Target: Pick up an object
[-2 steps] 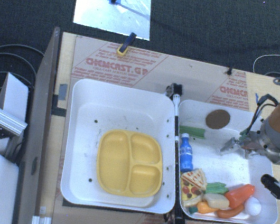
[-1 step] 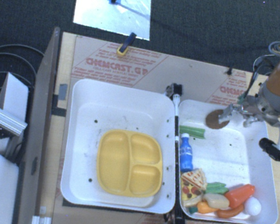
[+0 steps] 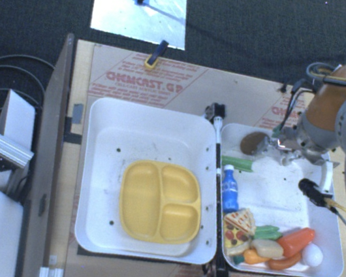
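the gripper (image 3: 288,150) hangs at the right bin's (image 3: 329,265) twelve o'clock edge, just beside a brown round object (image 3: 252,142) to its nine o'clock; whether it is apart or together i cannot tell. toy food (image 3: 274,242) piles at the bin's six o'clock.

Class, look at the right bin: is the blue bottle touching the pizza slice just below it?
Touching. In the camera view, the lower end of the blue bottle meets the top edge of the pizza slice, with no white bin floor between them.
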Controlling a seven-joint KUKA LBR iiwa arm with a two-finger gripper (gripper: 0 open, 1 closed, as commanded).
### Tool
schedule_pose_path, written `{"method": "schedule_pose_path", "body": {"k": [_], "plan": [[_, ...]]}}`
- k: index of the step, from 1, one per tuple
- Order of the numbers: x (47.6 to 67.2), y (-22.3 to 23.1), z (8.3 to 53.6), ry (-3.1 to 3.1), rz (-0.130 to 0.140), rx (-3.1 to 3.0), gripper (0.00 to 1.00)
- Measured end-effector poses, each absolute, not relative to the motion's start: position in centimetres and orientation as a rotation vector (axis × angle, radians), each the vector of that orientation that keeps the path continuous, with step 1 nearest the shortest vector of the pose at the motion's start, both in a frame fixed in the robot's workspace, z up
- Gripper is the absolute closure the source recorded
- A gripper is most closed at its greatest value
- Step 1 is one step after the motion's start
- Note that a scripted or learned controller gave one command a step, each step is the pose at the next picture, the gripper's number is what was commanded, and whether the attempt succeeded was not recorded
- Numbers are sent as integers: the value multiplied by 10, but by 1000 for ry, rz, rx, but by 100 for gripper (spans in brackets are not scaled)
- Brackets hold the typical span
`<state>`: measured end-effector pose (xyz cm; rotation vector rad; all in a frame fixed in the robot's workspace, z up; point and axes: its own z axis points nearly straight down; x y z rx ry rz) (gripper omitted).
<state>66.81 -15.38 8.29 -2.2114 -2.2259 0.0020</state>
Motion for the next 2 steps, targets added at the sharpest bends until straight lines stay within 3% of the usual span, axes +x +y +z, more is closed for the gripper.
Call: {"method": "schedule_pose_path", "body": {"k": [2], "plan": [[668, -85, 101, -2229, 9, -2212, 0]]}}
